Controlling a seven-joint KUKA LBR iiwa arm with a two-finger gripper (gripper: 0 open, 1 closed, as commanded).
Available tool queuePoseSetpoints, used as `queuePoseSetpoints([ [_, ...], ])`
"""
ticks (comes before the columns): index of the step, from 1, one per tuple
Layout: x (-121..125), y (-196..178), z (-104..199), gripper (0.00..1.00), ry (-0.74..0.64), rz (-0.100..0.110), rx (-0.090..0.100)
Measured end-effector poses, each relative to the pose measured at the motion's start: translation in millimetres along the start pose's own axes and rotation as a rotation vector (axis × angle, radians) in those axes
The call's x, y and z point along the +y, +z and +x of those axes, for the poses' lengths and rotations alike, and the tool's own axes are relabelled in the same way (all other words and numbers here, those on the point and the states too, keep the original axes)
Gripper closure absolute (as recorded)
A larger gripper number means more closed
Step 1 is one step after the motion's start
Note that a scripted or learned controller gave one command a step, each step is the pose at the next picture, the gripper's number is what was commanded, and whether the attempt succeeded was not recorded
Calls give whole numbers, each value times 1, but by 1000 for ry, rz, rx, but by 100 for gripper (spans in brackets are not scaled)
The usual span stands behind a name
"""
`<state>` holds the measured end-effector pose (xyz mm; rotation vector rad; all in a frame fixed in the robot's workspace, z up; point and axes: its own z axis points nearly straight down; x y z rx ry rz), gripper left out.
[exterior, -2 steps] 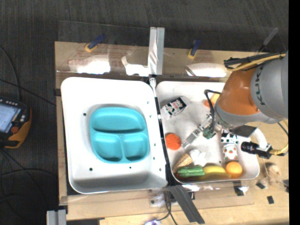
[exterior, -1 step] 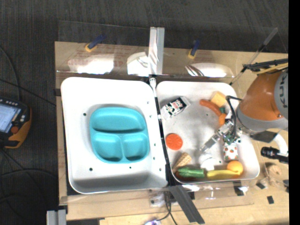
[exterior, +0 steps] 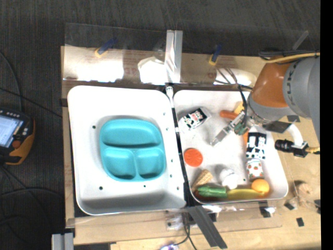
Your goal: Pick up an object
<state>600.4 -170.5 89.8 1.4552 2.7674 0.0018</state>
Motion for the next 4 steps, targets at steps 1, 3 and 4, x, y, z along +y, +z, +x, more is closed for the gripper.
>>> queuePoseSetpoints([
  [1,1,-8,0,100,-2,3,-2],
  [3,-12,0,3,0,72,-1,2],
  [4,-86,-2,37,0,99,-3,4],
])
